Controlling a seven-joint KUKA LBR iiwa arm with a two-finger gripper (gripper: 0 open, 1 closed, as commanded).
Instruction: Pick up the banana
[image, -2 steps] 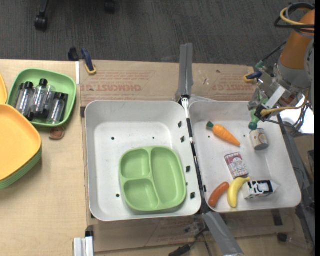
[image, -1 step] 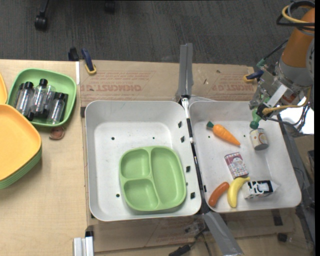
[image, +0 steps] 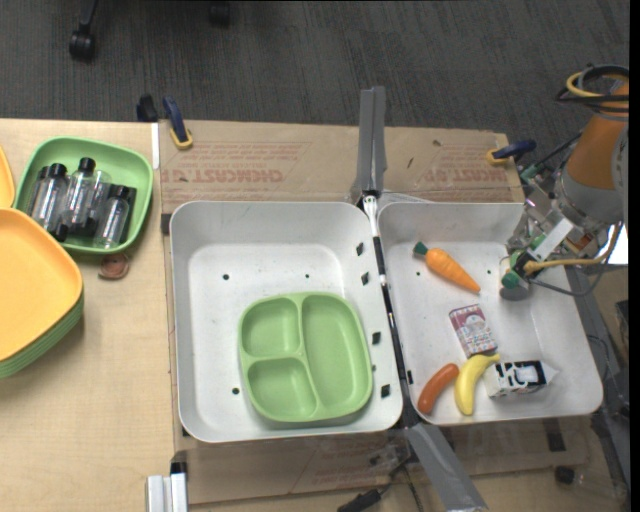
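- The hand (image: 515, 283) is seen low over the right bin (image: 585, 340), near its right wall; whether it is open or closed cannot be told, and nothing is seen held in it.
- A carrot (image: 449, 266) lies to its left, in the bin's upper part.
- A small pink packet (image: 470, 328) lies below the carrot, near the bin's middle.
- The banana (image: 469, 381) lies toward the near edge of the same bin, between a red-orange sausage-shaped item (image: 437, 387) and a small black-and-white carton (image: 519, 377), the carton touching it.
- A green three-compartment tray (image: 304, 356) is set in the left bin (image: 200, 250).
- On the surface (image: 110, 400) at far left, a green dish holding dark bottles (image: 84, 195) sits beside stacked orange plates (image: 32, 297).
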